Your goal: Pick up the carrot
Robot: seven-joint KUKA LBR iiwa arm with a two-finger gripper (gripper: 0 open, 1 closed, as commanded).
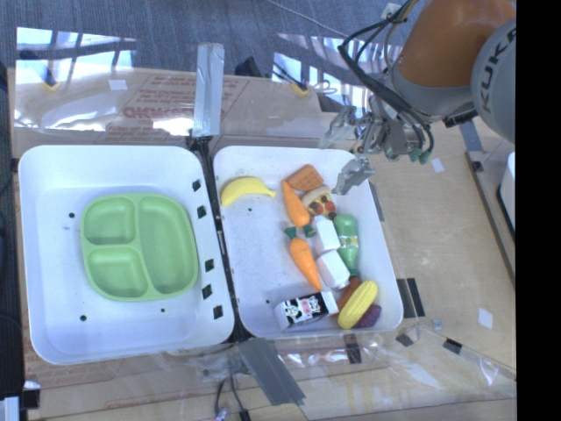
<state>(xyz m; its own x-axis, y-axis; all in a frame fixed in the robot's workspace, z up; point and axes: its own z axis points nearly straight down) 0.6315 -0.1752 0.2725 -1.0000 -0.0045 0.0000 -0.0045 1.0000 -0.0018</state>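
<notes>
Item: arm [456,42], grey with an orange band, entering from the right; its upper casing is cut off by the top and right margins. Cables loop across the wrist and hide much of it.

Item: gripper [355,160], hanging over the far right rim of the right bin [263,314]. One metal finger [351,175] is distinct; the other is lost among brackets and cables, so whether the gripper is open or closed cannot be told. Nothing is seen between the fingers.

Item: carrots, two, both in the right bin. The upper carrot [294,203] lies near the far side beside a waffle-patterned piece [304,179]; the lower carrot [305,262] lies mid-bin, slanting toward the near right, its tip against a white block [333,268].

Item: clutter along the bin's right side, overlapping and partly hidden: a green bottle-like piece [346,232], a corn cob [358,303], a dark purple piece [372,316] mostly covered by the cob, a small milk carton [308,309] lying on its side. A banana [245,189] lies apart at the far left.

Item: left bin [44,323], holding a green divided plate [140,246].

Surface: pale wooden worktop [447,261] with black tape marks. Cardboard [158,103] under glossy, glaring plastic sits behind the bins; its print is illegible. Grey carpet [175,7] beyond.
</notes>
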